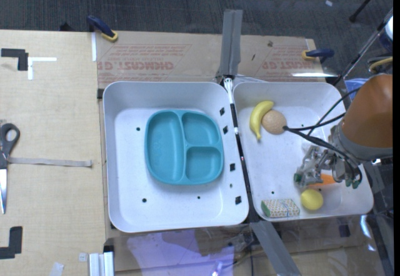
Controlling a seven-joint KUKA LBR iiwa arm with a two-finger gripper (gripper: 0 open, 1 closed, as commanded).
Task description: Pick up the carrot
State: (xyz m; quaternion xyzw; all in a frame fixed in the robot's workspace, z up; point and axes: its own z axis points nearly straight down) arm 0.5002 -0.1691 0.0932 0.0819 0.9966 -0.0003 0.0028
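Two white bins sit side by side in front of you, and the trouble spot is in the right bin [294,97]. The gripper [310,172] hangs low over that bin's near right part, and its metal and cables cover most of the carrot [326,178]; you see just a short orange stub poking out beside the fingers. You cannot tell from this view how far the fingers are spread, or whether the carrot is between them. The arm [374,112] itself is cut off at the right edge.

Count what lies in the right bin: one banana [258,118], one round tan ball-like thing [274,122] touching it, one lemon [312,199] just beside the carrot stub, and one small patterned box [280,208] near the front wall.

The left bin [125,162] holds one teal divided plate [184,147] with three compartments.

One pair of scissors [6,156] lies on the bench to the left, partly cut off.
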